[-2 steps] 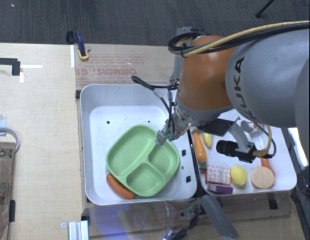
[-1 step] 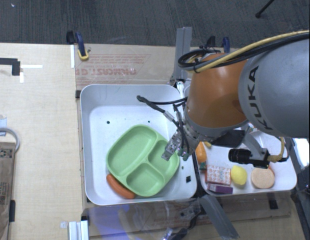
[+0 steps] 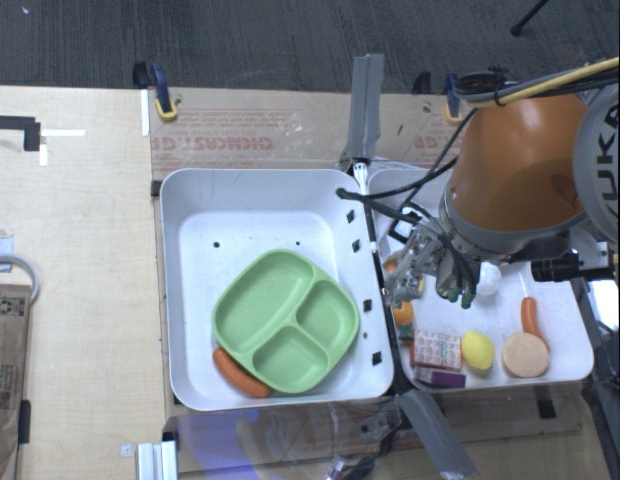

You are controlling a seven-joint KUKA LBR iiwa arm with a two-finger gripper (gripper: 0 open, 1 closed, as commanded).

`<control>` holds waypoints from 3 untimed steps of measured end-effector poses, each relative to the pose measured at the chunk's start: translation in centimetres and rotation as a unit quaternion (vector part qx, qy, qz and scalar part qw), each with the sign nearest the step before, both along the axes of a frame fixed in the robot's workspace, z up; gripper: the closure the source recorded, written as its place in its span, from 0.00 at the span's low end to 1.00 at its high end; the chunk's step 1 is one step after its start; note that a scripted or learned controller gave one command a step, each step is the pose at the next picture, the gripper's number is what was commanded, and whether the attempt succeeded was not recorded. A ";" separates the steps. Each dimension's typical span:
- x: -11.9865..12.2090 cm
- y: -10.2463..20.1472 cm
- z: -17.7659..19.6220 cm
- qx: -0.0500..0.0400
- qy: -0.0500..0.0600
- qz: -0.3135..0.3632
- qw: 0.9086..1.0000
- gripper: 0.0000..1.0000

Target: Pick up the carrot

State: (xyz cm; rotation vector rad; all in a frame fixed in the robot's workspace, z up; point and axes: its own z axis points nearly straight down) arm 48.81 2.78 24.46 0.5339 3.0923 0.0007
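Tool above right bin's left edge, carrot near

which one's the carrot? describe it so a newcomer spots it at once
Go to the right bin, under the arm. Along its right side, just above the round tan disc, lies the carrot: a small orange stick standing upright. The lemon beside the disc is round and yellow.

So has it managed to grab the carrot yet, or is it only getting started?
Nothing looks done yet. The carrot lies in the right bin, beside a round tan disc and a lemon. In hand: the gripper hangs over that bin's left part, apart from the carrot, with nothing visibly between its fingers. Left: move across to the carrot, close on it, and lift.
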 end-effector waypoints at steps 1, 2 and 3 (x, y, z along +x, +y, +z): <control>-0.8 4.6 0.5 0.000 0.001 -0.079 0.997 1.00; -0.9 4.1 3.0 0.000 0.000 -0.085 0.996 1.00; -0.7 9.3 -2.1 0.000 0.003 0.052 0.999 1.00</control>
